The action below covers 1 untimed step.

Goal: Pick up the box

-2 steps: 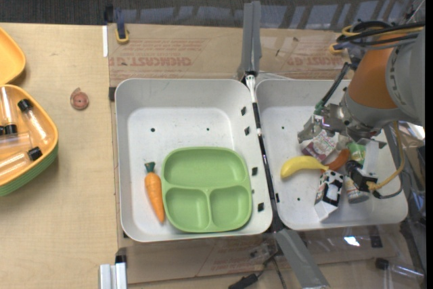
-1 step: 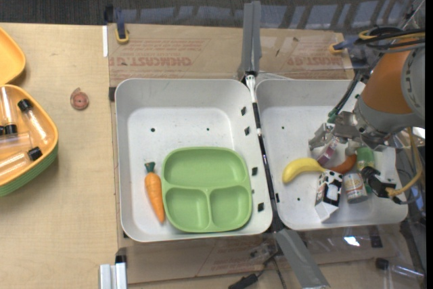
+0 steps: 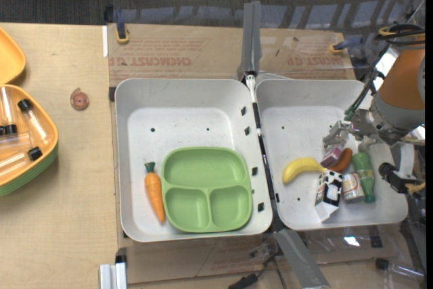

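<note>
Arm comes in from the right w/ its orange band high at the frame edge, wrist angled down and to the left. Gripper [image 3: 340,135] sits low over the right bin's right half; finger gap too small to read.

Robotics lab: arm [image 3: 404,88], bins [image 3: 181,93], test tubes [image 3: 17,128]

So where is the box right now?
The box lies in the right bin, near its front edge, between the banana and the can.
</note>
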{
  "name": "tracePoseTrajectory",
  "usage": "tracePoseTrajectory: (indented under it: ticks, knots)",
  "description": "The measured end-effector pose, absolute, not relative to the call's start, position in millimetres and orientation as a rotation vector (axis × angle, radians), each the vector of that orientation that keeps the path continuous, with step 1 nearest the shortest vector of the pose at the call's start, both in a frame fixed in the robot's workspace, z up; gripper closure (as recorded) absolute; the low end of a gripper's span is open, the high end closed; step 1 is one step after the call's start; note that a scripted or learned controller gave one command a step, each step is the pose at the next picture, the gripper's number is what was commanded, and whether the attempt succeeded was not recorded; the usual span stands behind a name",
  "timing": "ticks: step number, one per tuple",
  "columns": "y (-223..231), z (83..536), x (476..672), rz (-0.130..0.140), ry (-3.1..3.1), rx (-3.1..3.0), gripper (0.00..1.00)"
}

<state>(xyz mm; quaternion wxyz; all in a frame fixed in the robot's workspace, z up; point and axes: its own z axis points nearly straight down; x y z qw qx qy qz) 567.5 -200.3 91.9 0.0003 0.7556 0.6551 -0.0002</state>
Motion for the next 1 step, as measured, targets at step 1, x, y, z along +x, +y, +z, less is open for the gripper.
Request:
tracePoseTrajectory:
  ticks: [1]
  knots:
    - [-200.5,101.1,567.8,0.000,2.059,2.371,1.00]
